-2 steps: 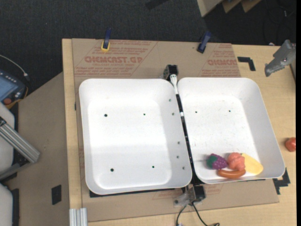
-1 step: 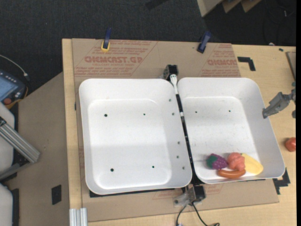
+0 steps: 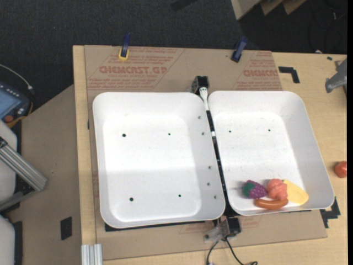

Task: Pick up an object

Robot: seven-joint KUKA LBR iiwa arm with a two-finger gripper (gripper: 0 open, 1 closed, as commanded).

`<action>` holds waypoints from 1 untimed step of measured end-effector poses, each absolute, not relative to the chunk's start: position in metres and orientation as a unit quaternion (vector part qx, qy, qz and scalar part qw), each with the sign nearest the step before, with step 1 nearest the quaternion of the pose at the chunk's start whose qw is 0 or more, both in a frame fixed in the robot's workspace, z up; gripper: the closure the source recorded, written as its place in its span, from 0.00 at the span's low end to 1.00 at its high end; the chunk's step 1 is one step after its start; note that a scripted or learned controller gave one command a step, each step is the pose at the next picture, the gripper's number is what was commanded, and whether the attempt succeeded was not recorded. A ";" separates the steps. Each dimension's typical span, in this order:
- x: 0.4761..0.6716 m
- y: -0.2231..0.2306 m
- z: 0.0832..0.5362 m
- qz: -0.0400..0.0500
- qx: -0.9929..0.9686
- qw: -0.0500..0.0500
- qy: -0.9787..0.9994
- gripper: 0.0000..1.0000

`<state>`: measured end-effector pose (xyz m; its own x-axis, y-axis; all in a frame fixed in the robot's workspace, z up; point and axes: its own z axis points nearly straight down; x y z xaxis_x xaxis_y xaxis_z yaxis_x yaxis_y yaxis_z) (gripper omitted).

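Small toy foods lie bunched in the near right corner of the right bin. A purple grape bunch is at the left of the group. Beside it sits an orange-red lumpy piece, and a flat yellow piece lies to its right. A long red-orange piece lies along the bin's near wall, just in front of the others. The pieces touch or nearly touch each other.
The left bin stands beside the right one, with a black divider strip between them. A grey metal part juts in at the right edge. A small orange thing lies on the bench outside the right bin.
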<state>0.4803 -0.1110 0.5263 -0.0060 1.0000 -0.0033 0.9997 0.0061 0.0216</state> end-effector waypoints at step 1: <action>0.480 -0.113 0.528 0.002 0.707 0.004 0.707 1.00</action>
<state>0.4804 -0.1131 0.5282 -0.0005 1.0000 -0.0032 1.0000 0.0006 0.0077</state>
